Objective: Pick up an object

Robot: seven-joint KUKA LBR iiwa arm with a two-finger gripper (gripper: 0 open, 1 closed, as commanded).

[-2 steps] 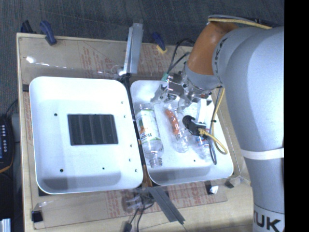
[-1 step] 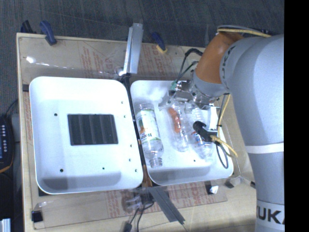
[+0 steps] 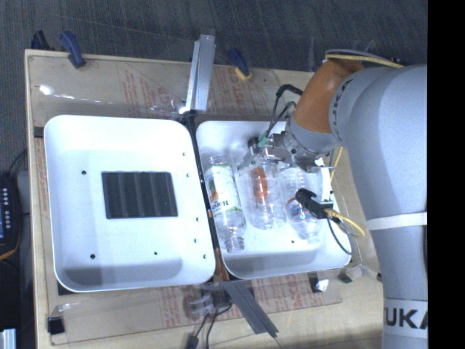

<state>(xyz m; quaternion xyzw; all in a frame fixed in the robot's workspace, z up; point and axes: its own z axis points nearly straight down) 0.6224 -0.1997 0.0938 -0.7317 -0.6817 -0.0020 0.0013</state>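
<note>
The right bin (image 3: pixel 254 267) holds three clear plastic bottles lying down. One bottle with a green and white label (image 3: pixel 222 198) rests along the bin's left wall. A bottle with an orange label (image 3: pixel 261 189) lies in the middle. A third clear bottle (image 3: pixel 305 220) is at the right, partly under a black part of the arm. My gripper (image 3: pixel 269 151) reaches down into the back of this bin, right at the top end of the orange-label bottle. The wrist hides how it meets the bottle.
The left bin (image 3: pixel 73 144) holds a flat black ribbed block (image 3: pixel 139 194) at its middle. A metal divider bar (image 3: pixel 200 71) stands between the bins at the back. Blue clamps (image 3: pixel 71 48) grip the bench's far edge. The grey arm covers the right bin's right side.
</note>
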